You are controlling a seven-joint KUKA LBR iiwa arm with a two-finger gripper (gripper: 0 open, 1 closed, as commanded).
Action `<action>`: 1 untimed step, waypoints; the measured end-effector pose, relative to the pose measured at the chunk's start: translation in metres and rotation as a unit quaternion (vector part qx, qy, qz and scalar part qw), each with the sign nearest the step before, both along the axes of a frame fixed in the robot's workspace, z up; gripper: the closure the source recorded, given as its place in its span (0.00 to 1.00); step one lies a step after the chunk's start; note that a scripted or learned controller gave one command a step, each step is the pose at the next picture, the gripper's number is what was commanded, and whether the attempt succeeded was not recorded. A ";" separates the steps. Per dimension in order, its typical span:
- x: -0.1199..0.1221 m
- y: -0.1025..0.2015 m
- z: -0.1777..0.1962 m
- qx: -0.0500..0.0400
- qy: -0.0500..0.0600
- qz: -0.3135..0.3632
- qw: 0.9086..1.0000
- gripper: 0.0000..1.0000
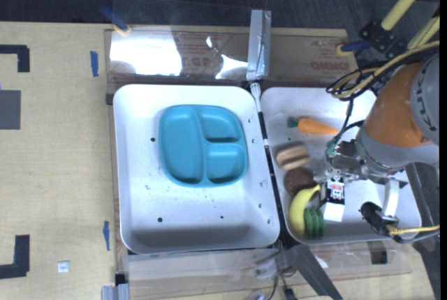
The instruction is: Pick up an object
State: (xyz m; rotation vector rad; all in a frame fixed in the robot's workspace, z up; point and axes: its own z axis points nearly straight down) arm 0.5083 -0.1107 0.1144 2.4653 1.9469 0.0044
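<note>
White plastic makes up both shallow bins on the bench. The left bin carries a blue divided plate near its middle, closer to the far rim than the near one. The right bin holds the loose things: an orange carrot with a green tip lies toward the far edge, a tan bun-shaped piece sits below it near the wall shared with the left bin, and a dark brown round piece rests just beside that. At the near edge, a yellow banana curves against a green item, the two touching. The grey arm with its orange band reaches in from the right, and the gripper hangs low over the right bin, just beside the banana and the brown piece. Its claw cannot be made out from this angle, so open or closed cannot be told.
</note>
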 end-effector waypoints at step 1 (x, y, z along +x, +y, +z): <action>0.063 0.037 0.073 0.000 -0.002 0.000 1.000 1.00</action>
